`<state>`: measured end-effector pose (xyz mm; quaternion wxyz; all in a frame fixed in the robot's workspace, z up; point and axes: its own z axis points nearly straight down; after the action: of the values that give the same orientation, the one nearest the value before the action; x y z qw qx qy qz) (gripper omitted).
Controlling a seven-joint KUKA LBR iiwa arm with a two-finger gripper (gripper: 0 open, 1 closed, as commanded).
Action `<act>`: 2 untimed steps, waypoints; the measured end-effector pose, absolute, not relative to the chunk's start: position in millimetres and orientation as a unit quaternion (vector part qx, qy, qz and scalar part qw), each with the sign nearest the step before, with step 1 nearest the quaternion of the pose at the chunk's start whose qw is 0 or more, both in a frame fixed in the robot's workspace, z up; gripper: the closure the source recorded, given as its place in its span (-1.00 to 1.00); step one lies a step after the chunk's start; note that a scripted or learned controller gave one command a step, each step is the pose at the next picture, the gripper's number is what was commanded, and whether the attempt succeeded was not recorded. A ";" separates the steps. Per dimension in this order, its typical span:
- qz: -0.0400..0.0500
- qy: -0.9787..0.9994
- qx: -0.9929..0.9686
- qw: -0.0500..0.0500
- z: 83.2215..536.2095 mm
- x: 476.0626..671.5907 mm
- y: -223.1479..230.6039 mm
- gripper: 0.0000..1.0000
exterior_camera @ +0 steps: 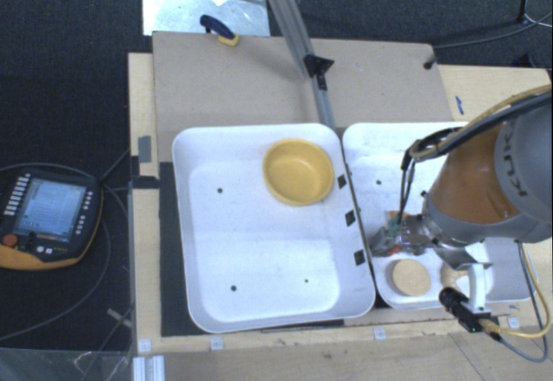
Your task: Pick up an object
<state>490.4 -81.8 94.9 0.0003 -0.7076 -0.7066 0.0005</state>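
A yellow bowl (299, 172) sits in the left bin (216, 224), near its far right corner. In the right bin (380, 155), a tan round disc (409, 277) lies by the near edge. Just above it, a small multicoloured object (396, 237) pokes out from under the arm. The gripper (406, 241) hangs low over the right bin's near left part, right over these two things. The grey wrist with its orange band (471, 185) hides the fingers.
A slanted metal pole (294, 21) crosses the cardboard backing behind the bins. A teach pendant (47, 215) lies on the floor at the left. Cables (415, 163) loop off the arm over the right bin.
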 end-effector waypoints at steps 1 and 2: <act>0.000 -0.707 -0.707 -0.001 106.6 491.2 -81.4 1.00; -0.002 -0.707 -0.707 -0.002 164.4 491.4 -90.3 1.00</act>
<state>491.4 -90.3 164.4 -0.0022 -0.7072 -0.7070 -0.0017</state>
